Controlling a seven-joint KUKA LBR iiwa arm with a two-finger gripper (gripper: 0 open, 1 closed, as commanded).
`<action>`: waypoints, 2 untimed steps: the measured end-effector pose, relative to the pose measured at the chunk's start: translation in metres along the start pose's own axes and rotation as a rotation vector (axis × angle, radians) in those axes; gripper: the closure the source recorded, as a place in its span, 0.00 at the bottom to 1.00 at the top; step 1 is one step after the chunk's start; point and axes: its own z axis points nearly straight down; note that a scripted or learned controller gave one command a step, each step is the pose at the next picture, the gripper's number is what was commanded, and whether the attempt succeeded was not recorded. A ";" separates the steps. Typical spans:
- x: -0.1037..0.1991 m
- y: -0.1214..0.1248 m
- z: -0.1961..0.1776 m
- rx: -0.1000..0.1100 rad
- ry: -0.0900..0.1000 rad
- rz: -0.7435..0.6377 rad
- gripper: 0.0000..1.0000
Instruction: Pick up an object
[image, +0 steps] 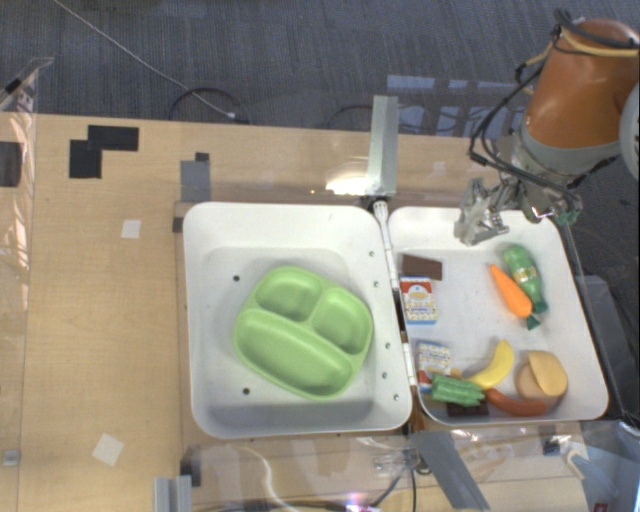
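Note:
My gripper (480, 222) hangs over the far part of the right bin (455, 250), its grey fingers pointing down-left with nothing visible between them. Below and right of it lie a green bottle (524, 272) and an orange carrot (511, 290). A brown block (421, 267) and a small red-and-white carton (418, 299) lie by the bin's left wall. At the near end sit a yellow banana (493, 365), a tan bun (541, 376), a green pea pod (455, 389), a red sausage (518, 404) and a small blue-white packet (433, 356).
The left bin (215, 235) holds a green sectioned plate (303, 329). A metal divider post (385, 140) stands between the bins at the far side. Black cables (500, 115) loop beside the orange wrist band (580, 85) at upper right.

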 end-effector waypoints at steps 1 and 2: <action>-0.033 0.049 -0.058 -0.004 0.002 0.115 1.00; -0.031 0.047 -0.055 -0.004 0.007 0.119 0.00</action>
